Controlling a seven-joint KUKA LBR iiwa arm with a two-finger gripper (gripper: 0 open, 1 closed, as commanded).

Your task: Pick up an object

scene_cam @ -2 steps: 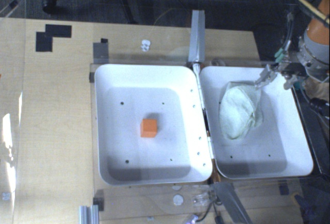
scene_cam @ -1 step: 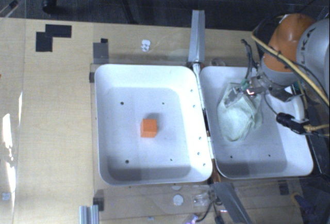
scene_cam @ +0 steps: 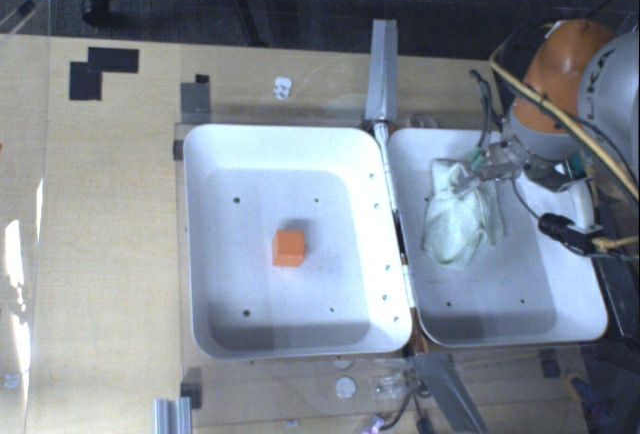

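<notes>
Camera view: jaws (scene_cam: 487,166) pinch a crumpled, pale greenish-white cloth (scene_cam: 455,220), bunched and drooping in the right bin (scene_cam: 570,317).

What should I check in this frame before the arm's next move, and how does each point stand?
1. Tool over the right bin: ok.
2. Tool at the cloth: ok, it meets the cloth's upper end.
3. Cloth gripped: cannot tell, the contact is too blurred to read.
4. Cloth off the bin floor: cannot tell; it hangs long below the tool, but its lower end may rest on the floor.
5. Block out of the way: ok, it lies alone in the left bin.
6. Cables near the wrist free of the cloth: ok.
</notes>
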